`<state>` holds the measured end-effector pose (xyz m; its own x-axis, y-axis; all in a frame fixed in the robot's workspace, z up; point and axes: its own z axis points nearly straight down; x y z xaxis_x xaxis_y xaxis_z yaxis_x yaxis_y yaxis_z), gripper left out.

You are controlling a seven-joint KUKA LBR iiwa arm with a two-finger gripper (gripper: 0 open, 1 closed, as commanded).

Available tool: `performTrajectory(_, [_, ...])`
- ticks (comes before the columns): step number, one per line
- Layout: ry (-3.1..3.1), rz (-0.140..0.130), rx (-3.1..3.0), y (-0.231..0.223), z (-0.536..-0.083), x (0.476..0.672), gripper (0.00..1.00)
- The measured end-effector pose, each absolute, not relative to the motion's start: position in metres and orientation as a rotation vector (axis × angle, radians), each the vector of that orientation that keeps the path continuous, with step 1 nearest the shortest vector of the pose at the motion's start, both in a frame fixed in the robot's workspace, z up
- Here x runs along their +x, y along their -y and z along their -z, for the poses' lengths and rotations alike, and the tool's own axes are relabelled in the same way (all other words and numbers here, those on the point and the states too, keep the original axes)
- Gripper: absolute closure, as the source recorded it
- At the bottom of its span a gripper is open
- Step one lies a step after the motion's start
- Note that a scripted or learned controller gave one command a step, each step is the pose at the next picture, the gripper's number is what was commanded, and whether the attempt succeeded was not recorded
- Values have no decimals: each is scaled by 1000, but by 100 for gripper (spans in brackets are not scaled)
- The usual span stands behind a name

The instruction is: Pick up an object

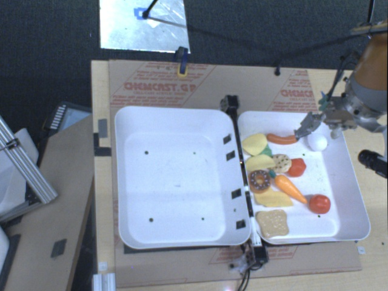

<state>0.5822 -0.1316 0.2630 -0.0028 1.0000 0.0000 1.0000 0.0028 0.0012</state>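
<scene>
Right bin (348,180) crowded with toy food: sausage (282,139) at top, white egg (317,142) just right of it, yellow pieces (255,143), cookie (280,162), donut (260,179), carrot (290,188), tomato (319,204), bread slice (273,222) at near edge. Left bin (176,174) beside it. Arm (370,90) enters from right, orange band above wrist. Gripper (312,126) over bin's far corner, directly above egg and sausage end; nothing seen between fingers; open or closed: cannot tell.

My left bin (176,174) lies open, free room from wall to wall. In my right bin (348,180) toys (276,180) crowd the side against the divider (241,168); bare floor runs along its outer wall.
</scene>
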Motion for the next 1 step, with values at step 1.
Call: performTrajectory(1, [-2235,4,2218,89,-158,588,0])
